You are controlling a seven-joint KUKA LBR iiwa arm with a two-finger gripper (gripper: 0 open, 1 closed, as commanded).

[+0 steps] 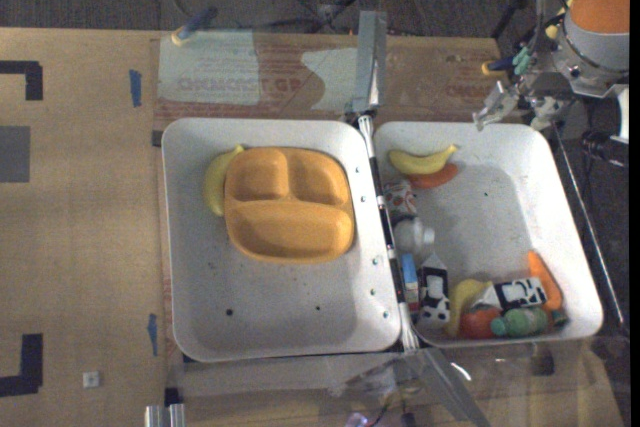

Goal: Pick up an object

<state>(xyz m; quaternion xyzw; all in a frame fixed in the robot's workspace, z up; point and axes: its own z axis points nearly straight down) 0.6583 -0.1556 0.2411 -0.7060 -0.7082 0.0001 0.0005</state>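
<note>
Claw (pixel 517 105) hung over the right white bin's (pixel 545 150) far rim, jaws apart, empty. Small yellow plastic banana (pixel 420 158) nearby: light, stiff, slick; grip mid-curve, prob.

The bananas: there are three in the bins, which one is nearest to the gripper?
The banana at the right bin's top edge, lying on an orange piece. The gripper hangs just above that bin's upper right corner; the other two are farther.
</note>
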